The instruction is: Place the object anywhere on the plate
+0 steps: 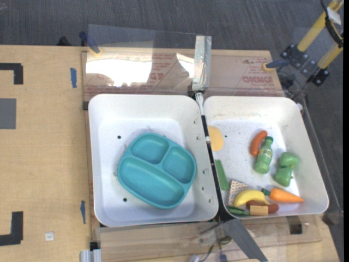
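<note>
Teal plate (155,171) with three compartments lies flat in the left bin (103,113), tilted a little to the bin's walls and closer to its near right corner. The right bin (283,111) touches the left one along a shared wall, and holds the toy foods, all apart from the plate.

A flat orange disc (216,138) rests against that wall, with a green strip (221,173) just nearer along the same side. Toward the middle, a red sausage (258,142) touches a green bottle (264,157). Right of the bottle sits a lumpy green piece (286,168). In the near part lie a cracker (237,189), a banana (250,196), a brown piece (260,208) and a carrot (286,196), close together. Both bins sit on a cardboard-covered bench (38,162).
</note>
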`<act>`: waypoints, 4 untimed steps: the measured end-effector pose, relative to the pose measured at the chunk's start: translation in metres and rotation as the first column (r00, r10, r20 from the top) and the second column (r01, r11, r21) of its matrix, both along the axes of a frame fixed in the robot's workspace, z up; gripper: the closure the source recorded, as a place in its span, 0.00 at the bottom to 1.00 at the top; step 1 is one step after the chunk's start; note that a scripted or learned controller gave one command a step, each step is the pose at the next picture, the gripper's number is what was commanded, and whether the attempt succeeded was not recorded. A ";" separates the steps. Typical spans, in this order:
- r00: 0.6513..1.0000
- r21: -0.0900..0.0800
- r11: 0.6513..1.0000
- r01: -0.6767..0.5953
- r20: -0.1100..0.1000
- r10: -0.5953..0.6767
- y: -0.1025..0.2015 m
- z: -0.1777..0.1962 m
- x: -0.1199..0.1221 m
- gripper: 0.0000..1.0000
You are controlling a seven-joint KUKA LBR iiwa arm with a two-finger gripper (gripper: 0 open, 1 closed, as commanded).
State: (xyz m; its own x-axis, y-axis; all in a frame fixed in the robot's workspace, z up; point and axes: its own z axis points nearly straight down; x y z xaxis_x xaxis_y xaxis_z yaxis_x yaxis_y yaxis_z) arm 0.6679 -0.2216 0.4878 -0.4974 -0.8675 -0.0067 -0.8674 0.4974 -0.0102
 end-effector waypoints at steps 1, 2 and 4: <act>0.873 -0.003 0.873 -0.487 -0.006 0.487 -0.001 0.000 -0.072 1.00; 0.667 -0.002 0.667 -0.745 -0.005 0.745 0.001 -0.003 0.000 1.00; 0.037 -0.007 0.037 -0.999 -0.010 0.999 0.010 -0.001 0.000 1.00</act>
